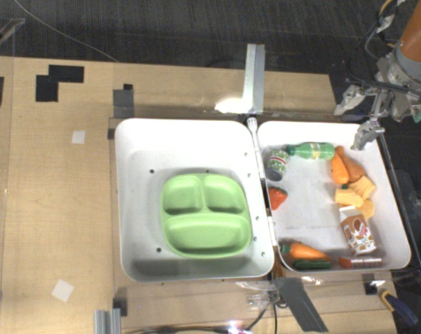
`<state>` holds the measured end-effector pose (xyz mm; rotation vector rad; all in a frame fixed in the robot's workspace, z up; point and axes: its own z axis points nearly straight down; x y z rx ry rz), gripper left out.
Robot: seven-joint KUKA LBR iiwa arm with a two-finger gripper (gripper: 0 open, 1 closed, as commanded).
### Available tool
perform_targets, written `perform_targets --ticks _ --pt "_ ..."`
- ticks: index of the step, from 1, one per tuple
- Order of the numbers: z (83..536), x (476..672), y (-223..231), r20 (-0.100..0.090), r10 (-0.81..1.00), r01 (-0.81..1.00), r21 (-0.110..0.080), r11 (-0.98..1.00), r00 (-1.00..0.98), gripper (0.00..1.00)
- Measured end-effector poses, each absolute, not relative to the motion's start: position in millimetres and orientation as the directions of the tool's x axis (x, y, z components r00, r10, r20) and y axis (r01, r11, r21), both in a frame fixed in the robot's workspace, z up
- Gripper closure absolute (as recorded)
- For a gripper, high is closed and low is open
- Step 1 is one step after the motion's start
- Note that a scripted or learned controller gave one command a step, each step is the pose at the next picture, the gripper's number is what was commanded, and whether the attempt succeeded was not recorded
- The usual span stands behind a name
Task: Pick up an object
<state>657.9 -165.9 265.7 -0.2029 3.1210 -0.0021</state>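
The wooden tabletop point(50, 207) carried two shallow white bins side by side. The left bin point(133, 186) held a green divided tray point(205, 214), lying flat near its middle. The right bin point(300, 200) held the loose things: a green bottle point(311, 150) lay on its side along the far wall, with a small round greenish item point(277, 162) just beside its left end. A carrot point(342, 167) lay tilted near the right wall, touching yellow cheese-like pieces point(355, 192) below it. A small brown-and-white carton point(358, 234) stood nearer the front right corner. Another carrot point(304, 253) lay along the front wall, and a red piece point(277, 197) rested against the left wall. The arm's pincer point(369, 132) hung over the right bin's far right corner, above the things and grasping nothing; whether its fingers were apart could not be told.
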Motion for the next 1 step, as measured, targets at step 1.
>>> perform_targets --ticks 1 --pt "136.8 616.3 -186.8 0.003 -0.207 -0.207 0.004 0.978 -0.978 0.0"
